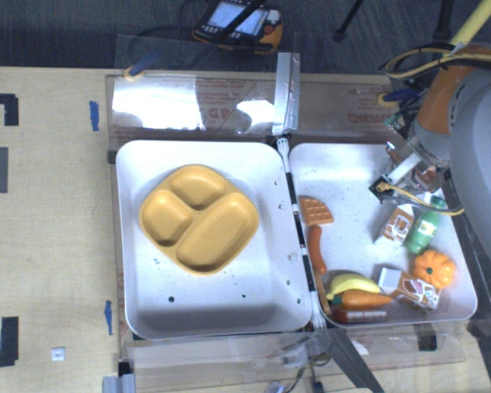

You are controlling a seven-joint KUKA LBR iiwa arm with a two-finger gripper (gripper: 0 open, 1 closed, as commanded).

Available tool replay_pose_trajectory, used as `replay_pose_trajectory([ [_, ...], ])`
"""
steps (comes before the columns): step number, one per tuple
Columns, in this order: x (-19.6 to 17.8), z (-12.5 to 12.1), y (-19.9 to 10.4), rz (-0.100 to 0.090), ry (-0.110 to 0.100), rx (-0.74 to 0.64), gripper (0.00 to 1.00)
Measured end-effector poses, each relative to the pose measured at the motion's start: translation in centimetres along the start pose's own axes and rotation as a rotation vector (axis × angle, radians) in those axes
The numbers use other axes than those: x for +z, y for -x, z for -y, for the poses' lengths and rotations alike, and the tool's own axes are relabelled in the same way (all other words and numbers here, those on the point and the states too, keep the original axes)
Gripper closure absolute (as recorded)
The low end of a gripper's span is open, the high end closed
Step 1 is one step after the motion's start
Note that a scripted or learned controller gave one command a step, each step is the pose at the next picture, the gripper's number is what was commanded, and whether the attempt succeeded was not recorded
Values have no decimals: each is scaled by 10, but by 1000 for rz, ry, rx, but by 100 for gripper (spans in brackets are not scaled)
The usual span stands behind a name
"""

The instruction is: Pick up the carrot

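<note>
The carrot [365, 299] is an orange, tapered piece lying on its side at the front edge of the right bin [344, 174]. It is wedged between a yellow banana [352, 284] behind it and a red stick-shaped item [358, 314] in front. My gripper [419, 175] hangs over the far right part of the same bin, well behind the carrot and above a small carton [397, 223] and a green bottle [424, 229]. Nothing shows in its grasp.
The right bin also holds a brown waffle [315, 210], an orange-red sausage-like piece [317, 252], a small pumpkin [435, 268], a grey cube [389, 278] and a second carton [417, 291]. A yellow divided plate [199, 217] sits in the left bin [139, 301].
</note>
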State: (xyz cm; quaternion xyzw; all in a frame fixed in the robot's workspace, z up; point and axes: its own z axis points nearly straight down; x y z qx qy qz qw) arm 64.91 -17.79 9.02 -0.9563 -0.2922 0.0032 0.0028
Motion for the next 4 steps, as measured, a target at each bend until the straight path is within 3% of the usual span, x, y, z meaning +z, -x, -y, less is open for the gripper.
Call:
replay_pose_trajectory([
  [1,1,-16,5,-23,-26,292,100],
  [2,-68,34,41,-3,0,316,100],
  [3,-25,-7,16,-30,23,383,100],
  [4,-16,-17,-3,-25,24,389,100],
])
